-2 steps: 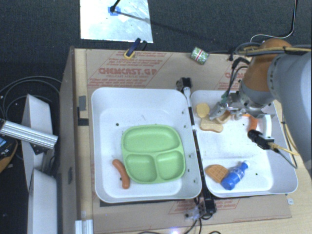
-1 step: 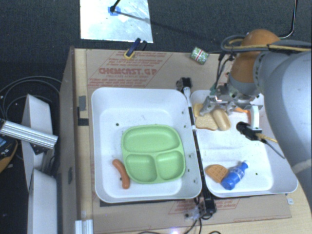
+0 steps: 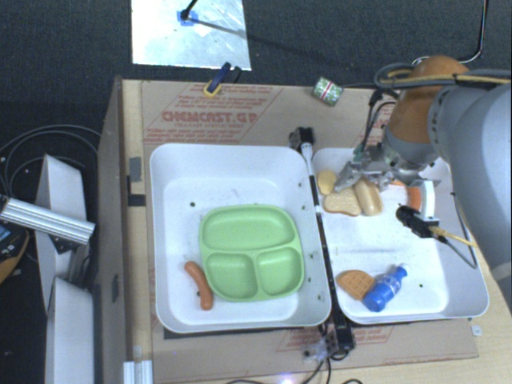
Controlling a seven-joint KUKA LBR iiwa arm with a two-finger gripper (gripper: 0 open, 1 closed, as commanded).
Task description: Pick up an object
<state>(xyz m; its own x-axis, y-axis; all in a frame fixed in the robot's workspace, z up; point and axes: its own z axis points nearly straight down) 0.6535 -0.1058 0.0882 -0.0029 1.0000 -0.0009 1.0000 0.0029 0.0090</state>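
Observation:
My gripper [image 3: 354, 174] hangs low over the far left part of the right bin [image 3: 456, 294]. Just under and beside it lie a tan bun [image 3: 369, 198], a flat toast-like piece [image 3: 342, 205] and a pale yellow round piece [image 3: 326, 182]. Whether it touches any of them I cannot tell. A blue bottle [image 3: 384, 288] and a brown waffle-like piece [image 3: 354, 281] lie at the near side of that bin. An orange-red piece [image 3: 414, 194] sits by the wrist, partly hidden.
The left bin [image 3: 172, 182] holds a green divided plate [image 3: 252, 250] and a small sausage [image 3: 200, 285] at its near left. A green can [image 3: 327, 90] and a blue-yellow clip [image 3: 218, 78] lie on the cardboard behind the bins.

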